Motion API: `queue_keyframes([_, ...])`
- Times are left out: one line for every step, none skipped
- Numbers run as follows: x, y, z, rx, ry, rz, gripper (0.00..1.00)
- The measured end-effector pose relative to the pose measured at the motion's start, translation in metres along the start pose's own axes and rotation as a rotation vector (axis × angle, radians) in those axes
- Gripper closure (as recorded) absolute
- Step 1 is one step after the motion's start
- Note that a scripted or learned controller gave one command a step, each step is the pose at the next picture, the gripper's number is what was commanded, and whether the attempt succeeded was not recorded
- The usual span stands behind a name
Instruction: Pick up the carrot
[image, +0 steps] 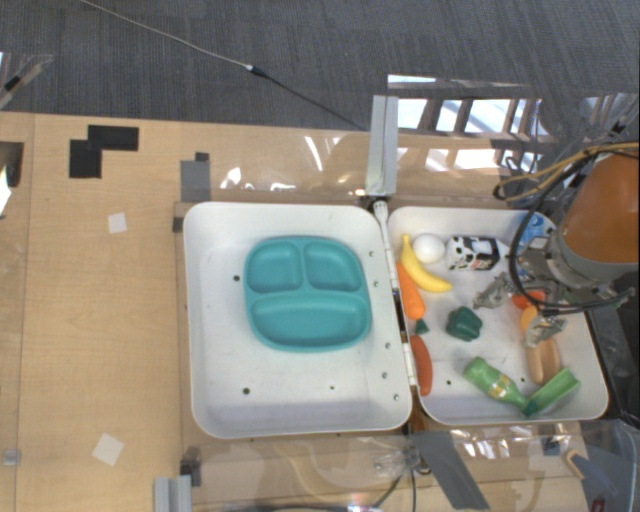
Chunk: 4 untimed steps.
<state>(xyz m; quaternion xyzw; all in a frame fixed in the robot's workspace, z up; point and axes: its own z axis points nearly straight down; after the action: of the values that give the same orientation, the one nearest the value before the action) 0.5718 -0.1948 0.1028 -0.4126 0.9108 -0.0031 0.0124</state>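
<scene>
The tool hangs low over the right side of the right bin, under the arm's orange band. Metal fingers stick out to the left, but whether they are spread or closed cannot be told, and nothing shows clearly between them. Small orange pieces lie right at the tool, too hidden to name.

The carrot lies along the left wall of that bin, well apart from the tool, just below the banana and touching its lower end, with a red sausage-like piece further down the same wall. Between carrot and tool sit a dark green pepper and, higher, a white ball and a small cow-patterned toy.

The step looks like the approach, with no grasp made. The next move calls for travelling left across the bin, clearing the pepper, lining the fingers across the carrot's narrow body, and descending close to the wall without catching the banana.

The left bin holds a teal divided plate.
</scene>
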Motion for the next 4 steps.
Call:
queue_keyframes([0.0, -0.014, 0.015, -0.009, 0.012, -0.131, 0.0])
queue_keyframes([-0.037, -0.055, 0.016, -0.01, 0.012, 0.013, 0.0])
queue_keyframes([-0.029, -0.05, 0.015, -0.007, 0.013, -0.073, 0.0])
queue_keyframes([-0.033, -0.052, 0.001, 0.002, 0.005, -0.071, 1.0])
